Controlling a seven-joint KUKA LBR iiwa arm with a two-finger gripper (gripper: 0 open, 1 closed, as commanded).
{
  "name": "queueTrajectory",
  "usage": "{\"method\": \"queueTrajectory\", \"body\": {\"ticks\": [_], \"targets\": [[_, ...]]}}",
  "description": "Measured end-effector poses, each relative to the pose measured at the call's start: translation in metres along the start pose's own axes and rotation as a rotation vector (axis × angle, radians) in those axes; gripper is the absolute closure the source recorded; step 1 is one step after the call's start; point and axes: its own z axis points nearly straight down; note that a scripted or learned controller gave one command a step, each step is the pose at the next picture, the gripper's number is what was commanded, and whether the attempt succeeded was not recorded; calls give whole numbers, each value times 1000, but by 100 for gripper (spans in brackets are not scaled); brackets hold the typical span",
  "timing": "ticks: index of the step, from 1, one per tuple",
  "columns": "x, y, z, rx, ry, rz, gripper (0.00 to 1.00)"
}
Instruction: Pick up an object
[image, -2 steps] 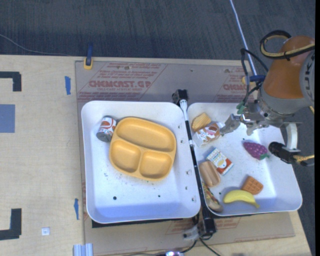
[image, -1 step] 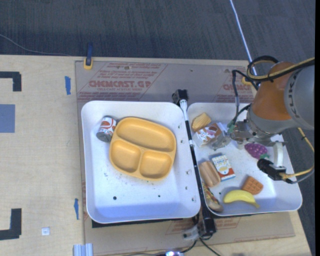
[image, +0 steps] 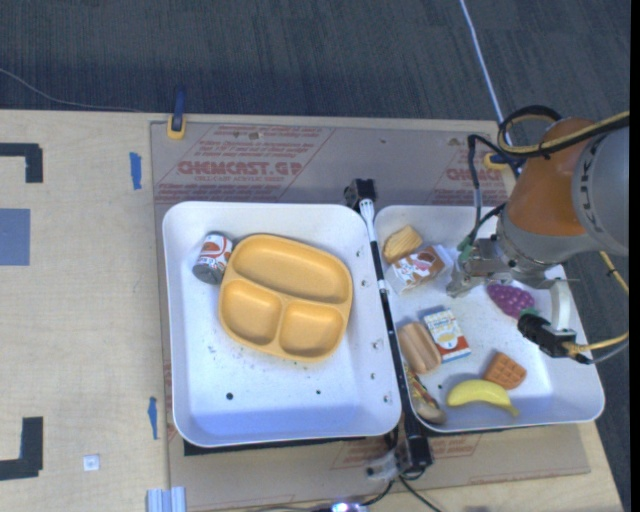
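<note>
My gripper (image: 468, 278) hangs over the upper middle of the right bin (image: 585, 395), pointing down. Nothing is visibly held in it. Just right of it lies a purple bunch of grapes (image: 512, 298). To its left sit a red-and-white snack packet (image: 417, 268) and a yellow cheese wedge (image: 403, 243). Nearer the front are a small juice box (image: 445, 334), a hot dog (image: 419, 346), a banana (image: 480, 395) and an orange waffle (image: 506, 371).
The left bin (image: 260, 410) holds a yellow divided tray (image: 285, 295) and a tipped can (image: 211, 257) at its back left corner. A black clamp (image: 360, 192) sits between the bins at the back. Cables trail off the arm's wrist at the right.
</note>
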Motion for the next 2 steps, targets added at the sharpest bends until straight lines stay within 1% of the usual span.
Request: {"method": "queueTrajectory", "body": {"ticks": [1, 2], "targets": [[0, 0, 0, 0, 0, 0, 0], [14, -47, 16, -13, -4, -1, 0]]}}
